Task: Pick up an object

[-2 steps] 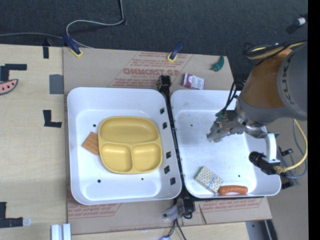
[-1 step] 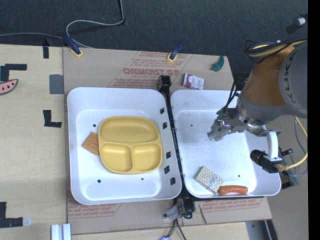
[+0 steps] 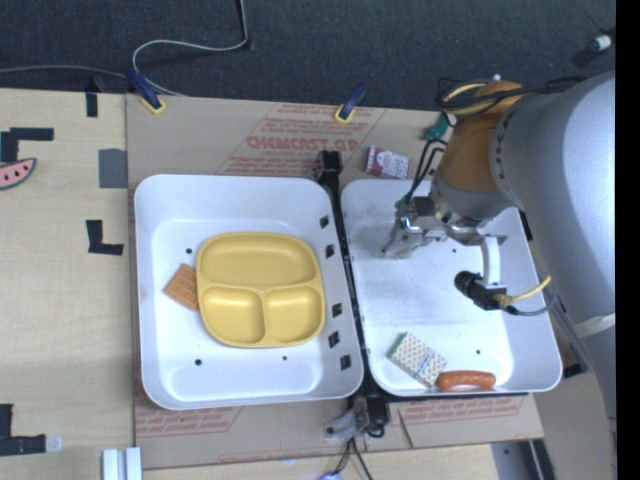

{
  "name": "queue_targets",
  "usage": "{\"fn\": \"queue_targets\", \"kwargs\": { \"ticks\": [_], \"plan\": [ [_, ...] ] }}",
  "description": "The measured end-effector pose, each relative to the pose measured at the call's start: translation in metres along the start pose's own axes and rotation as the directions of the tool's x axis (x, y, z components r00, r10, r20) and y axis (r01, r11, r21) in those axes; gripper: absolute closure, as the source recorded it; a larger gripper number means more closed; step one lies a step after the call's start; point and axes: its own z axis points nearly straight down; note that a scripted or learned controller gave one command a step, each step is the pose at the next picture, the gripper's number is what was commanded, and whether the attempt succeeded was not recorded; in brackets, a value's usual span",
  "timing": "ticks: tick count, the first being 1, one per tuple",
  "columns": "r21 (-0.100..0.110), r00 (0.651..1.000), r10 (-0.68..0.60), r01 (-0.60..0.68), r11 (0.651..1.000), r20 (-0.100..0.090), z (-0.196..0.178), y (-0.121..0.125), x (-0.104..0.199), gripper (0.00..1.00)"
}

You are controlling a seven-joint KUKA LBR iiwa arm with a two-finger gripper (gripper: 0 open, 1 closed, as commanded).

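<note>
pincer (image 3: 400, 240) low in right bin (image 3: 455, 353) | grip state unclear | sausage (image 3: 465, 379) near front rim

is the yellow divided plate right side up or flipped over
Right side up. The yellow plate lies flat in the left bin, its three hollow compartments facing up, partly covering a cracker.

Yellow divided plate (image 3: 262, 290) lies flat in left bin — overlapping a cracker (image 3: 182, 287).

Cracker (image 3: 181, 287) half hidden under yellow plate (image 3: 262, 288) — arm (image 3: 560, 168) cut off right.
</note>
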Motion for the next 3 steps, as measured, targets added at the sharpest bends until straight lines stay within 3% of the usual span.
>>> {"fn": "queue_targets", "kwargs": {
  "ticks": [3],
  "plan": [
    [0.002,1.0,-0.003,0.003,1.0,-0.001,-0.028,0.0,0.002,1.0]
  ]
}}
